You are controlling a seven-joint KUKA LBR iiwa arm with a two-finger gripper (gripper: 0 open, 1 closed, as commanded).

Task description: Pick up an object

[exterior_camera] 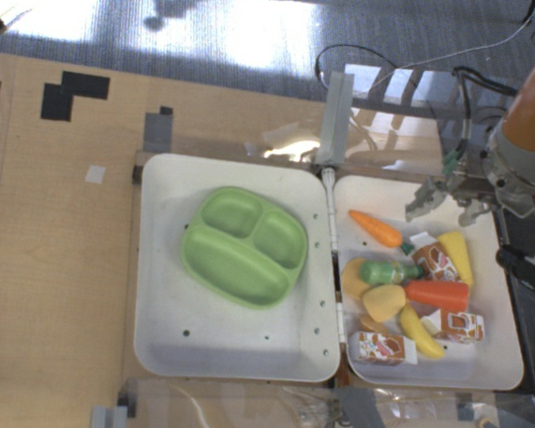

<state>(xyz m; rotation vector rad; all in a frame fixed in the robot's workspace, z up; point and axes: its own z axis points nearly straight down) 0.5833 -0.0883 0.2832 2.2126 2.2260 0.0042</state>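
Observation:
My gripper [449, 206] hangs over the back of the right bin [508, 359], its two fingers spread open with nothing between them. Below it lie several toy foods: an orange carrot [375, 228], a green bottle [389, 271], a yellow corn cob [457, 255], a red-orange pepper [437, 293], a yellow lemon [383, 302], a banana [422, 333] and small cartons [382, 346]. The carrot lies left of and slightly nearer than the fingers, apart from them.
The left bin [157, 339] holds a green divided plate [245, 245]. A grey post [336, 121] stands at the back between the bins. Cables hang behind the arm at the upper right.

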